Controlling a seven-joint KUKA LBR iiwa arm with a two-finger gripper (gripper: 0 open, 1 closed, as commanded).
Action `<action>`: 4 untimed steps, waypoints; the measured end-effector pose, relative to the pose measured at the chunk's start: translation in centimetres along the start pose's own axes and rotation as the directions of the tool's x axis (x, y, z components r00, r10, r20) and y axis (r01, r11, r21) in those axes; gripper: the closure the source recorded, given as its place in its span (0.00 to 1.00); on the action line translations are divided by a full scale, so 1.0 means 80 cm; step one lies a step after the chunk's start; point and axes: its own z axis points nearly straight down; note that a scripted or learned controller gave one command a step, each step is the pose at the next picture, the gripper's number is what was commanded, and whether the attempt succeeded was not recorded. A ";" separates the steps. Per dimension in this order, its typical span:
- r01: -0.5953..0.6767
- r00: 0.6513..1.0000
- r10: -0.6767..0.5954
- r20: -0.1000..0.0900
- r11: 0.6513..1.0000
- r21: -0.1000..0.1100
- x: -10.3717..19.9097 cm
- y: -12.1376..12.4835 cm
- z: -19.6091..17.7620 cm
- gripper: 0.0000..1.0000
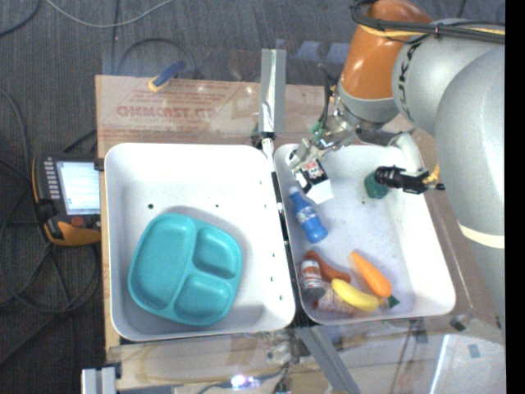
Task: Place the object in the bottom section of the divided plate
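So far nothing lies on the teal divided plate [185, 268] in the left bin [123, 220]; all its sections are bare. In the right bin [426, 245], the hand [310, 164] hangs at the top left corner just above a blue bottle [308, 216], and I cannot tell its state. Banana [356, 295], carrot [371, 275] and the rest lie loose, so picking and placing remain, I judge.
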 end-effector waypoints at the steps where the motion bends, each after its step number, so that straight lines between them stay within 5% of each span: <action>1: 0.061 0.998 -0.061 0.010 0.998 0.000 0.041 -0.008 -0.003 1.00; 2: -0.139 0.990 0.139 -0.004 0.990 -0.001 0.008 -0.024 -0.043 1.00; 3: -0.132 0.991 0.132 0.000 0.991 0.000 0.058 -0.019 -0.007 1.00; 4: -0.094 0.996 0.094 -0.003 0.996 0.000 0.159 -0.022 0.000 1.00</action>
